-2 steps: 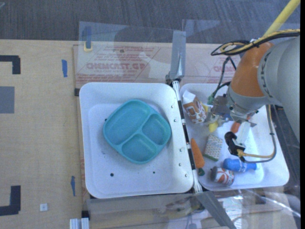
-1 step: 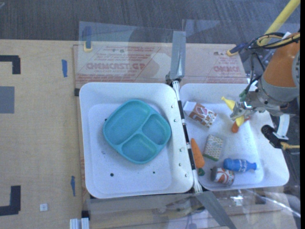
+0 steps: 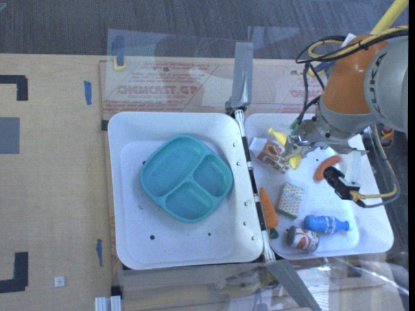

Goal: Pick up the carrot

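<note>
A robotics lab: taped bench (image 3: 52,173), white bins (image 3: 123,238), cabled arm (image 3: 363,89).

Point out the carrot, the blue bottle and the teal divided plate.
carrot (image 3: 268,210): camera view, middle of its orange body, by the right bin's left wall.
blue bottle (image 3: 326,224): camera view, middle of its body, lying in the right bin.
teal divided plate (image 3: 167,169): camera view, its largest compartment, in the left bin.

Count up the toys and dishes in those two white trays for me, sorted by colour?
Orange: 2, carrot, small curved piece
Blue or teal: 2, divided plate, bottle
Yellow: 1, toy
Mixed colours: 3, packet, speckled block, can
Total: 8
</note>
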Tool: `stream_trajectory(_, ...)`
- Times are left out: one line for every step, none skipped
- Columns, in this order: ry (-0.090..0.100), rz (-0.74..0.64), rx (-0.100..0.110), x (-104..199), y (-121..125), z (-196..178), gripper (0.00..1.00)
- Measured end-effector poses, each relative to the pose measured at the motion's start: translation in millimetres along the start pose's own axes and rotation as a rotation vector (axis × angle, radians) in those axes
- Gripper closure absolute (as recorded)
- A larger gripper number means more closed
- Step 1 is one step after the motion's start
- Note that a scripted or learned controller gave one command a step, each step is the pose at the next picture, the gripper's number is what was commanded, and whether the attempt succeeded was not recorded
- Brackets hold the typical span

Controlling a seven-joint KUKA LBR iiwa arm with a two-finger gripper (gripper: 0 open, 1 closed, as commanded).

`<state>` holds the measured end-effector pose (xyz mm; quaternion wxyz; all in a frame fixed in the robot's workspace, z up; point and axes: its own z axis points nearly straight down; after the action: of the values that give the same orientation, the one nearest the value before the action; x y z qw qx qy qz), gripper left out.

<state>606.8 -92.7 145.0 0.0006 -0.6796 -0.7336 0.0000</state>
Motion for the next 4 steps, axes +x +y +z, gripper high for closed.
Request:
stream_trajectory(-0.002,-0.188,-0.004,120.1,15.8,-39.9,1.00)
stream_trajectory(0.000,-0.165,0.001,55.1,-94.1,-60.9,1.00)
stream_trajectory(0.000,-0.327,0.001,113.2,-94.9,-39.1,1.00)
stream_trajectory(-0.003,-0.348,-0.003,25.9,-75.1,-102.2,1.00)
